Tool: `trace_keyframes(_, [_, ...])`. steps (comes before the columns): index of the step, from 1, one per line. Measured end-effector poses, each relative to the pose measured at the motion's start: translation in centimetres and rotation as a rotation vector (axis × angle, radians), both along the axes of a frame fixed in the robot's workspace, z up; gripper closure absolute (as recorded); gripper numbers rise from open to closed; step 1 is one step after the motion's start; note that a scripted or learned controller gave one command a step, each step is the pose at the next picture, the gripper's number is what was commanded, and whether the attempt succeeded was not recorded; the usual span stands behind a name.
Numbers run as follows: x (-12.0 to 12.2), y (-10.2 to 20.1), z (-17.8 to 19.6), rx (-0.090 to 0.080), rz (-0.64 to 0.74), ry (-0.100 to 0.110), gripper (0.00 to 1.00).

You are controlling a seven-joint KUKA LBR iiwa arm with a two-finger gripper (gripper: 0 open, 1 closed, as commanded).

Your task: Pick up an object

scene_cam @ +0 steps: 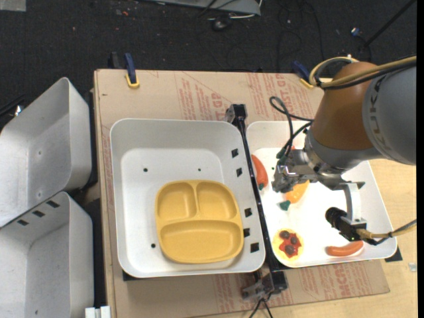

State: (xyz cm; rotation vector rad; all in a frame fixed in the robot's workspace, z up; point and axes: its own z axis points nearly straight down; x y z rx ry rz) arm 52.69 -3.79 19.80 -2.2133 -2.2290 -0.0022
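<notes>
In the camera view, the desk point(172, 95) carries two shallow white bins side by side. The left bin point(132, 144) holds a yellow divided tray point(197, 220) lying flat toward its near side. The right bin point(381, 204) holds several small things: an orange-red piece point(260, 171) against its left wall, a yellow-orange piece point(296, 191) with a small teal bit point(285, 205) just beside it, a yellow disc with dark berries point(289, 242) near the front edge, and an orange-red sausage shape point(344, 249) at the front right corner. The arm point(361, 114) reaches in from the right over the right bin, and the tool point(289, 179) hangs just above the yellow-orange piece. Whether it is spread or pressed together cannot be told from here.
</notes>
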Motion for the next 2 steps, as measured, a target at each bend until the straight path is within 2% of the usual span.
trace_keyframes(2, [1.8, 9.4, 2.9, 0.000, 0.000, -0.001, 1.00])
